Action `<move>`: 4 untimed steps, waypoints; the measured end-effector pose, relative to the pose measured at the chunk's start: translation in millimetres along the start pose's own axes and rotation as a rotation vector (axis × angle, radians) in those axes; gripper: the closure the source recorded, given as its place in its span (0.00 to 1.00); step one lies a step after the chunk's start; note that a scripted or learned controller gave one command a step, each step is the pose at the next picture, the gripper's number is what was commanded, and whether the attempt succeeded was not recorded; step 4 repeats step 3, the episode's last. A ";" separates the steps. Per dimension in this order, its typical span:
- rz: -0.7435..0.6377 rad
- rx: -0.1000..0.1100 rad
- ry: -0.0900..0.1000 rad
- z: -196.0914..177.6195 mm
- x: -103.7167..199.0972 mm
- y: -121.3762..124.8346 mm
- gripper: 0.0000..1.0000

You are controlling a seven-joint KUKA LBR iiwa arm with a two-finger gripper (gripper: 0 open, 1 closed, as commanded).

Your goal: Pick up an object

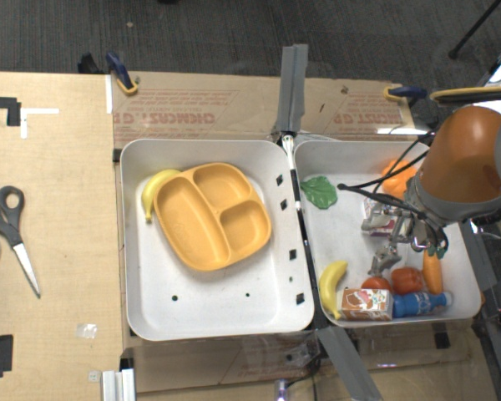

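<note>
Just below claw [386, 260], tomato [407, 279], carton [366, 302], banana [331, 284]

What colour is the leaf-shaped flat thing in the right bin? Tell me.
Green: the flat leaf-shaped piece, seen in the camera view.

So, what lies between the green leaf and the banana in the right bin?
In the camera view, only bare white bin floor separates the green leaf from the banana below it.

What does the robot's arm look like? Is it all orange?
Not all orange. The arm has a big rounded orange band, shiny like a ball, with grey parts beside it. Thin black cables loop out from it. Below hangs the gripper, made of small silvery metal pieces.
</note>
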State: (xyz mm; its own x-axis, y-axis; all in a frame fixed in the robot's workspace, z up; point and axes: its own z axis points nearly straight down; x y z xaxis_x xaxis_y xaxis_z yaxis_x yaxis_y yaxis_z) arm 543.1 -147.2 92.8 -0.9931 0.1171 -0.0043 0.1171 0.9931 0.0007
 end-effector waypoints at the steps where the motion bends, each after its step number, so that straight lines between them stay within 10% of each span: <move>1: 0.049 0.000 0.000 0.4 -38.4 20.0 0.00; 4: 0.386 0.001 0.002 0.9 -31.0 33.8 0.00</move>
